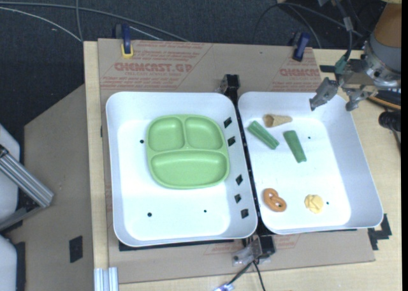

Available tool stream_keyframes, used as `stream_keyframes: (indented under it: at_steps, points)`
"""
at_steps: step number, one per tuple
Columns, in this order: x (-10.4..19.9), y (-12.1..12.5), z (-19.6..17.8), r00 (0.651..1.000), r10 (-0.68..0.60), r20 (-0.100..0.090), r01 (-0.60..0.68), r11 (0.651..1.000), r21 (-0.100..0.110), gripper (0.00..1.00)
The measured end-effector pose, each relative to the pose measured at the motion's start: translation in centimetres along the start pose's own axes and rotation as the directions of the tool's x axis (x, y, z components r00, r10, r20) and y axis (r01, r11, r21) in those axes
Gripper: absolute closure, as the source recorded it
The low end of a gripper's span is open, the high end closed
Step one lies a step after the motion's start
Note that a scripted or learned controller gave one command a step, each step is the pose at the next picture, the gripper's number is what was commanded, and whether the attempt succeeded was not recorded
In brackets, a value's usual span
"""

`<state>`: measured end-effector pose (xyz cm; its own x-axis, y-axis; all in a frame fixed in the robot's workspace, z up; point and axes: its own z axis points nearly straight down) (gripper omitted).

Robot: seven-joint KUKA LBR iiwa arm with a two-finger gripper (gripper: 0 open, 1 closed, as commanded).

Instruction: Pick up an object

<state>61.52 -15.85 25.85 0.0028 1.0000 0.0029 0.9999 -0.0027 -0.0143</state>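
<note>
The left bin held a green divided plate; the right bin held two green sticks, a cone, a pretzel and a yellow piece. The gripper hung spread, holding nothing.

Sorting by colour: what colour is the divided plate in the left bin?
Light green; the divided plate shows best in the camera view.

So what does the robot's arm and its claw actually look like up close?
The gripper is grey metal with two thin fingers, bare and unmarked. Above it sits a rounded grey wrist under an orange band, with dark cables running alongside.
</note>
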Motion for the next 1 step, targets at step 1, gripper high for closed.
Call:
stream_keyframes:
  at_steps: [1]
  points:
    - [0.05,0.21,-0.8,1.0,-0.003,0.003,0.003,1.0,-0.014,0.0]
